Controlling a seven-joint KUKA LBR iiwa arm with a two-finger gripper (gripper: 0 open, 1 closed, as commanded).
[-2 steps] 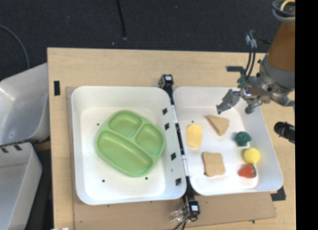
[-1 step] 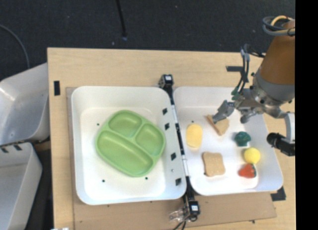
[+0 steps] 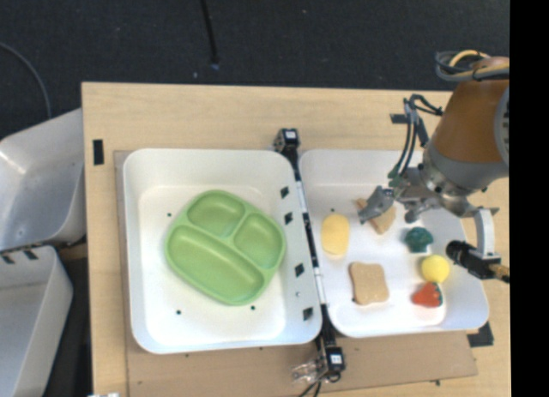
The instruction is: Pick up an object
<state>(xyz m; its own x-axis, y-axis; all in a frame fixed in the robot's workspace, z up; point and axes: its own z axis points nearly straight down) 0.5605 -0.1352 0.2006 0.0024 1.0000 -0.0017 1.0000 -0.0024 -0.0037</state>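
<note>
Arm (image 3: 467, 134) being held over the right bin (image 3: 343, 168).
A tan block (image 3: 383, 218) is being touched by the jaws (image 3: 377, 207) near the bin's centre; jaw opening cannot be told.

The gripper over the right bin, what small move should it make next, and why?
Probably lower straight down a little. The gripper hovers over a tan block in the right bin, and I can't tell that anything sits between its fingers, so a grasp isn't yet secured.

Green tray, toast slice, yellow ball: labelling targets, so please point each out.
green tray (image 3: 225, 247), camera view, centre divider.
toast slice (image 3: 369, 283), camera view, middle of its top face.
yellow ball (image 3: 435, 268), camera view, centre.
</note>
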